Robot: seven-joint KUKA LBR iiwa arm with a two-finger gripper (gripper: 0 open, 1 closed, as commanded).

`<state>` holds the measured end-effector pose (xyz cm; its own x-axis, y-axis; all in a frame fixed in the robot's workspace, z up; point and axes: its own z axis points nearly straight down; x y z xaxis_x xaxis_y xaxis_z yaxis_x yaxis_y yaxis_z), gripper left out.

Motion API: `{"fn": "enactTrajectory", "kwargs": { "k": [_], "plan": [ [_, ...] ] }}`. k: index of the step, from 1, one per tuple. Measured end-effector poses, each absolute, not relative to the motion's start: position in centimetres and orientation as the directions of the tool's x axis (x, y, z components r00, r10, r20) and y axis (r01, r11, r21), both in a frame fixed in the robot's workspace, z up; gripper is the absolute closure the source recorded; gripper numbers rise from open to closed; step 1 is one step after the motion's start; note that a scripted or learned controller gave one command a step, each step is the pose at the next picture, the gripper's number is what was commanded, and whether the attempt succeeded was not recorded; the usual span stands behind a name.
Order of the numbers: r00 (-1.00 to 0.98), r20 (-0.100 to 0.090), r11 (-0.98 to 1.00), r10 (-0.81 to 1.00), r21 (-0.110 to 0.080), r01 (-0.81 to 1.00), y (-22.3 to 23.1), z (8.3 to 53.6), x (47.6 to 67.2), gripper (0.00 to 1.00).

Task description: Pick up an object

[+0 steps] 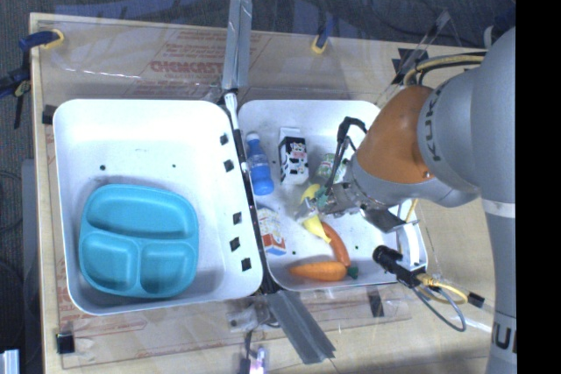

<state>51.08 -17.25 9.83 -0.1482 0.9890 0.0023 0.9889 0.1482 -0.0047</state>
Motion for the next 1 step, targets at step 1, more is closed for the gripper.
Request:
{"fn": "enactTrajectory", "kwargs": {
  "k": [1],
  "plan": [
    [0.023,0.0,-0.023,1.0,-0.004,1.0,-12.05,21.18,50.19,1.0]
  ]
}}
